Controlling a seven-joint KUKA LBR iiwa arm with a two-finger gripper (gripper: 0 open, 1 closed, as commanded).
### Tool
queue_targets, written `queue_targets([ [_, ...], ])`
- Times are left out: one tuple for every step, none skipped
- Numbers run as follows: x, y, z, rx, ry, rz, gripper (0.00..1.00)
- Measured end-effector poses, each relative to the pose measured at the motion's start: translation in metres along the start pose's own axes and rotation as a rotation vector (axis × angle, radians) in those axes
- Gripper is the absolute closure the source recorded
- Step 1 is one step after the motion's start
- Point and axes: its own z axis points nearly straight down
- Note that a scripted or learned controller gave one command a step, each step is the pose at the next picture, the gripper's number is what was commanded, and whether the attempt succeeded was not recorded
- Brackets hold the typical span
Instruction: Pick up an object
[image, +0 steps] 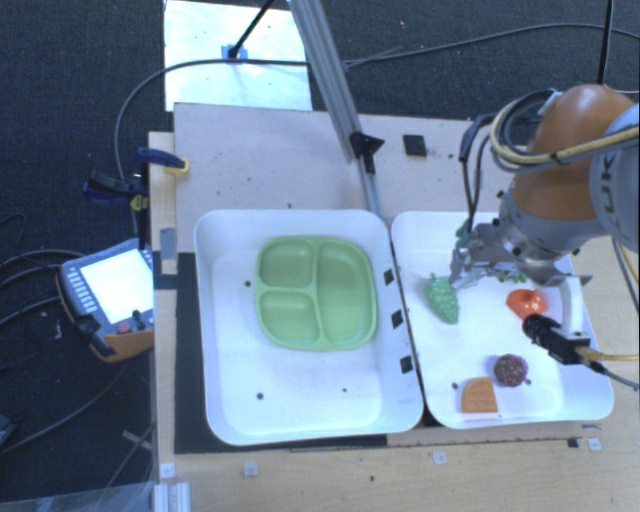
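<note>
Green leafy toy (441, 299) lies on the floor of the right bin (600, 405), toward its nine o'clock side, not yet lifted. At its one o'clock the tool (468, 268) hangs just above; whether it is spread or pressed together I cannot tell. A red piece (526, 301), a dark round berry (511, 370) and an orange block (479, 396) also wait. No pick appears done.

Both bins (300, 420) are seen to be smooth white plastic with a soft shine. The green tray (317, 293) looks like smooth, slightly shiny plastic. The bench (270, 160) is seen as pale, matt board. The pole (335, 80) looks like grey metal. The floor (70, 90) is covered with dark, rough carpet.
</note>
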Motion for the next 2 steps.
queue_targets([
  [0.051,0.009,0.014,0.001,0.000,-0.001,1.00],
  [0.103,0.008,0.012,0.000,0.001,-0.002,1.00],
])
